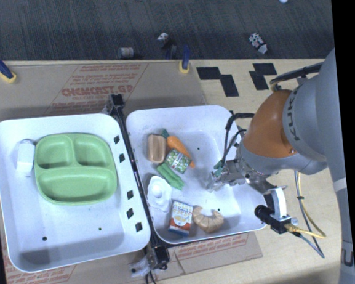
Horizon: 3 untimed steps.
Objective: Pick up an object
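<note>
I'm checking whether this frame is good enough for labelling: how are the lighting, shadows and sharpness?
Camera view: soft and low-detail overall; the carton print is unreadable. Even lighting, with the white bin bright and nearly washed out. Faint shadow under the arm. The gripper looks blurry, so its fingers are hard to read.

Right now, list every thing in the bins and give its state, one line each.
gripper: low in the right bin, nothing seen between its fingers
green tray: flat in left bin
carrot: lying beside bread roll
juice carton: lying flat
croissant: resting near front wall
white cup: on its side
</note>
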Each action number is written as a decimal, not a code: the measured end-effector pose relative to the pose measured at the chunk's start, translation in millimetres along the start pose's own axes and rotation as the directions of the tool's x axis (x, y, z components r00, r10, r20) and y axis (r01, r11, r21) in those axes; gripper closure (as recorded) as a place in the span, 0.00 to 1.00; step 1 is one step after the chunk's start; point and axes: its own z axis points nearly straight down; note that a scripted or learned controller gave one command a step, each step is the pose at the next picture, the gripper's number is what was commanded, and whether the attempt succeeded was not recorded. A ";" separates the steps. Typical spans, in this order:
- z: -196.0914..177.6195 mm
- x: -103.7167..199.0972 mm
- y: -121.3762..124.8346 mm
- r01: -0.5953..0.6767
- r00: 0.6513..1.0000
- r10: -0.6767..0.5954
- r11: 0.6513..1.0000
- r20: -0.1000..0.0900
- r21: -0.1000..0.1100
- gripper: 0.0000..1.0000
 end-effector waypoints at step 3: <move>-83.3 4.8 142.1 -0.006 1.000 0.006 1.000 -0.002 0.000 1.00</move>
